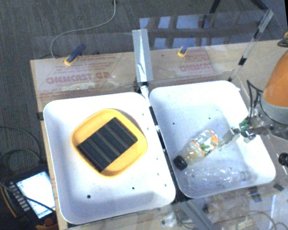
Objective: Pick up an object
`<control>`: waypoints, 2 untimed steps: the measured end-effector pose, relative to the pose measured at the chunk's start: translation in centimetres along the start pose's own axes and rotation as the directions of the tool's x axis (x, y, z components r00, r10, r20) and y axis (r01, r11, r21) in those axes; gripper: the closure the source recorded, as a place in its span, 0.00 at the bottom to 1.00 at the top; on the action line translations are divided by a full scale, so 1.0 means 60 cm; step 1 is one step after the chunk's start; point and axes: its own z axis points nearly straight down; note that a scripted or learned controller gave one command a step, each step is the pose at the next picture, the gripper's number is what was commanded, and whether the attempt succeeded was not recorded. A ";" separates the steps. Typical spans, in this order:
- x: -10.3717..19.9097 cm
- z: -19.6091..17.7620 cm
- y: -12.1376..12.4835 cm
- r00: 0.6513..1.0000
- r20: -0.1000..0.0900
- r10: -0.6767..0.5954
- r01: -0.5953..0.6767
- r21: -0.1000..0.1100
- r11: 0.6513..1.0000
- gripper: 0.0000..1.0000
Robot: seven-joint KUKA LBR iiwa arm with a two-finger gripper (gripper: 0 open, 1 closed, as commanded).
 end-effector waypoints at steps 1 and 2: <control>0.076 0.130 0.090 0.991 0.009 -0.134 0.134 -0.011 0.991 0.00; -0.005 0.131 0.104 0.997 0.006 -0.082 0.082 -0.016 0.997 0.00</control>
